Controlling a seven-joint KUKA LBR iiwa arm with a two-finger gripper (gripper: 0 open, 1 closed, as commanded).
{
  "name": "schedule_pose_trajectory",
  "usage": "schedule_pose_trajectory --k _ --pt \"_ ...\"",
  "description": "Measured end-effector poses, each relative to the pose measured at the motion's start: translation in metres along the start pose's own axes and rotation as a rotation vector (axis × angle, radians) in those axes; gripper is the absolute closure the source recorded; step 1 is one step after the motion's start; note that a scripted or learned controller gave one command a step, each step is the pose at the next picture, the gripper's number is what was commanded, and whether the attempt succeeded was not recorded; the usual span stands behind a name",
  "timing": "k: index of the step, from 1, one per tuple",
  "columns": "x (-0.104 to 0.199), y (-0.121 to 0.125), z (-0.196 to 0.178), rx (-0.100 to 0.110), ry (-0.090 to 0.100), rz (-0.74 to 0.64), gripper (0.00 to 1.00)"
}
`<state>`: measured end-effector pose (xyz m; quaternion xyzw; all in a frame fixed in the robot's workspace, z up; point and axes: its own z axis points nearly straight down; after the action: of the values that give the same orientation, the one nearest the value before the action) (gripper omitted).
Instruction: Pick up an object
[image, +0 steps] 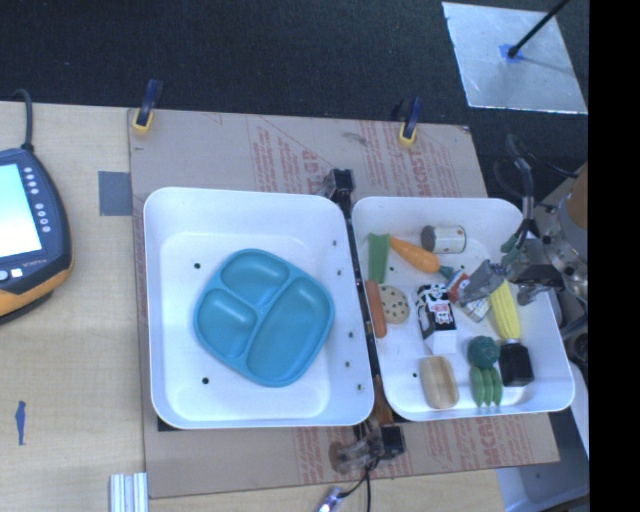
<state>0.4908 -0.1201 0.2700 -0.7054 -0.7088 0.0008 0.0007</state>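
The right bin (400, 215) holds several toy foods: a yellow corn cob (507, 314), an orange carrot (415, 255), a green stalk (378, 257), a grey-white can (444, 239), a spotted cookie (395, 303), a black-and-white item (435, 309), a tan bread piece (438, 382), green pods (485, 386), a dark green ball (483, 350) and a black block (515, 364). My gripper (507, 286) reaches in from the right, low over the corn's upper end. It looks open, one grey finger (480, 283) left of the corn, the other to its right. Nothing is lifted.
The left bin (170, 215) carries a blue divided plate (264, 316). A reddish sausage (374, 309) lies against the right bin's left wall. A tablet-like pendant (25, 225) rests on the bench at far left. Clamps (407, 120) hold the cardboard's back edge.
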Motion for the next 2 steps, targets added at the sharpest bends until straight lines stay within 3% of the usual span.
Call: schedule_pose_trajectory --k 1,2 --pt "-0.036 0.082 0.095 0.005 -0.001 0.000 0.00" --pt "0.007 0.112 0.179 0.004 -0.001 -0.002 0.00"
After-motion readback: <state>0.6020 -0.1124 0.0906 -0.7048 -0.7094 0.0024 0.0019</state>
